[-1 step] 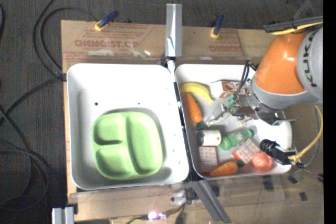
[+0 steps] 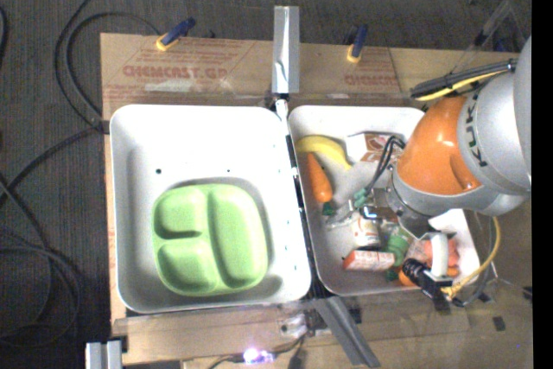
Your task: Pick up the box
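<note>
A small red and white box [image 2: 368, 259] lies flat near the front of the right bin [image 2: 333, 276]. A second brown and white carton [image 2: 377, 141] pokes out at the bin's back, half covered by the arm. The grey and orange arm [image 2: 441, 160] reaches in from the right and hides the bin's right half. Its gripper [image 2: 363, 205] hangs low over the bin's middle, just behind the red box and beside the carrot; its tip is lost among cables and objects.
A yellow banana [image 2: 323, 149] and an orange carrot [image 2: 317, 178] lie along the right bin's left wall. Red, white and green items [image 2: 429, 255] crowd its front right corner. A green divided tray [image 2: 210, 236] sits in the left bin [image 2: 138, 143].
</note>
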You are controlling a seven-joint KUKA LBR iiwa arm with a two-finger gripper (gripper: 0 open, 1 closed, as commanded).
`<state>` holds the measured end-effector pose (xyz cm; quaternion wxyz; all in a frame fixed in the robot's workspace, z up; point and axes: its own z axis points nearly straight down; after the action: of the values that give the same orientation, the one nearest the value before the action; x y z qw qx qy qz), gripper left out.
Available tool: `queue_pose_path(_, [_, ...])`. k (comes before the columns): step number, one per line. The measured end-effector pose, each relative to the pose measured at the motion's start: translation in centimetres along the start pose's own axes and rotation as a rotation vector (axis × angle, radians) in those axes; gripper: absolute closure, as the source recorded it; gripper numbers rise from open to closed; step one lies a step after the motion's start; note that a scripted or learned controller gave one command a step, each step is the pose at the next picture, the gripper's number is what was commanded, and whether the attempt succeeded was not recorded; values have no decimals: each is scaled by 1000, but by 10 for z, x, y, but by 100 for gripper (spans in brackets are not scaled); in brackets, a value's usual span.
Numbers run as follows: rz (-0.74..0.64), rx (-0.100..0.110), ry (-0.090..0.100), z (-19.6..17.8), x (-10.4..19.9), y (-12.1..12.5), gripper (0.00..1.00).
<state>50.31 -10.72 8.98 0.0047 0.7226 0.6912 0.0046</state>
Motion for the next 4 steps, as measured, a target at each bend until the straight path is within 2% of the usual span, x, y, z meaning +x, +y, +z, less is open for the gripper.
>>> queue_pose_path(1, [30,-13,1,-3,-51,-7,0])
queue_pose_path(2, [33,-11,-2,-12,-52,-7,100])
queue_pose_path(3, [96,14,-4,-182,30,10,100])
queue_pose_path(4, [97,14,-4,-182,29,10,0])
